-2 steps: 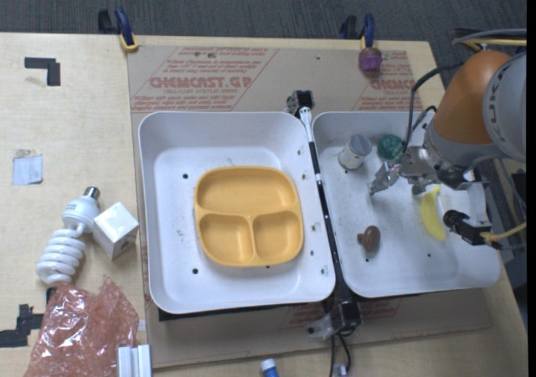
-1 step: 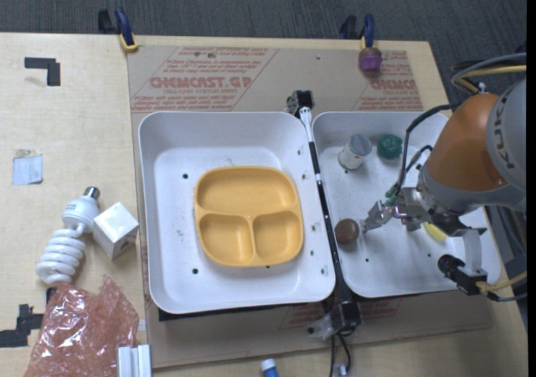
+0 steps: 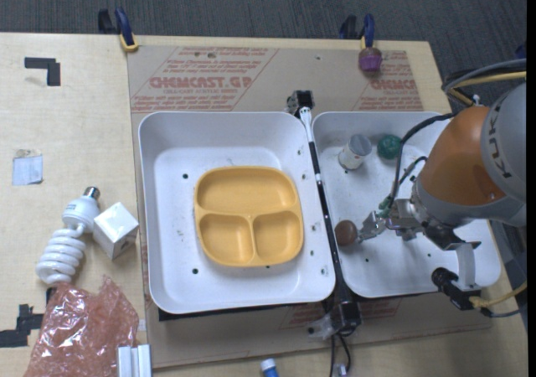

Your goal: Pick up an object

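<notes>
Camera view: slanted look down on the worktop point(image 3: 75, 116) and its two white bins.
Left bin point(image 3: 167, 149): holds a yellow divided tray point(image 3: 249, 216).
Right bin point(image 3: 335, 128): holds a small brown ball point(image 3: 345, 233), a white-and-grey cup-like piece point(image 3: 355, 152) and a green ball point(image 3: 389, 147).
Tool point(image 3: 374, 224): low in the right bin, tip just beside the brown ball, possibly touching it.
Tool state: cannot tell; the tip is small and partly masked by cables and the wrist.
Done: the arm is placed down in the right bin next to a candidate object.
Left: the grasp and the lift; nothing is visibly held, and the brown ball appears to rest on the bin floor.
Hidden: the arm covers the right bin's right half, so anything under it is out of sight.
Hard to make out: whether the ball sits beside the tip or partly under it.
</notes>
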